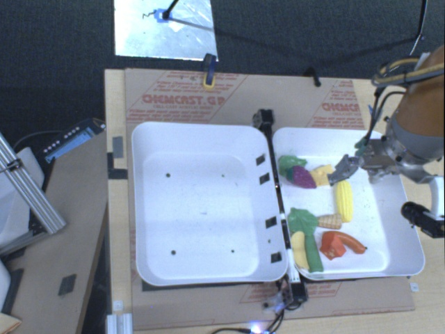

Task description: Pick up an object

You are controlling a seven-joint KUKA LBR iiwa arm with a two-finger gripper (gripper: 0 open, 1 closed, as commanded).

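Now the gripper point(345, 167) hangs over the right bin point(396, 256), reaching in from the right, and its dark tip sits just above the top end of the yellow corn cob point(344, 200). I cannot tell how far it is open, and nothing shows in its hold. The corn cob lies lengthwise near the middle of the right bin. To its left are a purple toy point(303, 177) with a green leafy piece point(290, 162) beside it, and a small yellow block point(322, 175). Lower down lie a green toy point(302, 220), a short tan corn piece point(330, 221), a pale yellow piece point(299, 248) and an orange-red pepper point(338, 244). The left bin point(201, 200) stands beside it on the cardboard sheet point(174, 92).
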